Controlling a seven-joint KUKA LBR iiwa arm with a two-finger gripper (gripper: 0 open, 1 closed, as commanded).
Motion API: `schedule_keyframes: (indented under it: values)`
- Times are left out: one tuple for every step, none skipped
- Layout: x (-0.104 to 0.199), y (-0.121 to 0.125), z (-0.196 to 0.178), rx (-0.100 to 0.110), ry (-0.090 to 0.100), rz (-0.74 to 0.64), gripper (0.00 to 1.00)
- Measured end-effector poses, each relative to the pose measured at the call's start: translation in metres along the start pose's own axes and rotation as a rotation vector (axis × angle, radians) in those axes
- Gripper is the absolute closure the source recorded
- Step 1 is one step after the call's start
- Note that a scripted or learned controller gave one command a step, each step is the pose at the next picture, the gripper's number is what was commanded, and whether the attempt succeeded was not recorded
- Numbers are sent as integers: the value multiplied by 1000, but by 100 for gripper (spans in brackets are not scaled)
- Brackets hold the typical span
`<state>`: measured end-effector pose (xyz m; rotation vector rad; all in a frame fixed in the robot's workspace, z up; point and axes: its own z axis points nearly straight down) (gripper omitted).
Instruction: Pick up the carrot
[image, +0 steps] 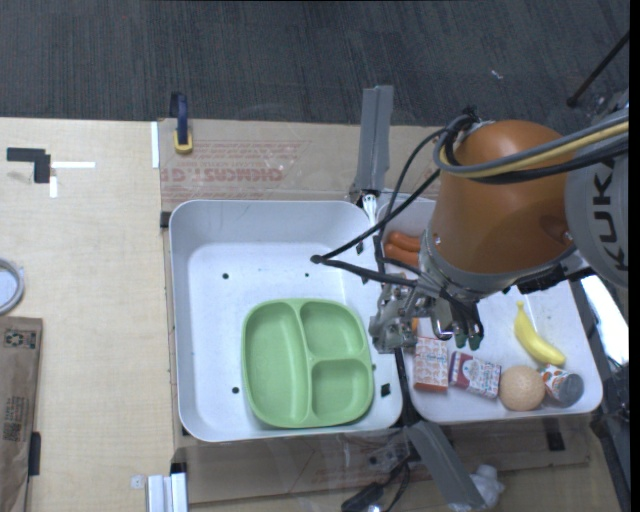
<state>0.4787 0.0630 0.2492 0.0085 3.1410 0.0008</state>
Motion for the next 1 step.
schedule_keyframes:
  values:
    - [-1,-61,-83,0,-4,-580,100]
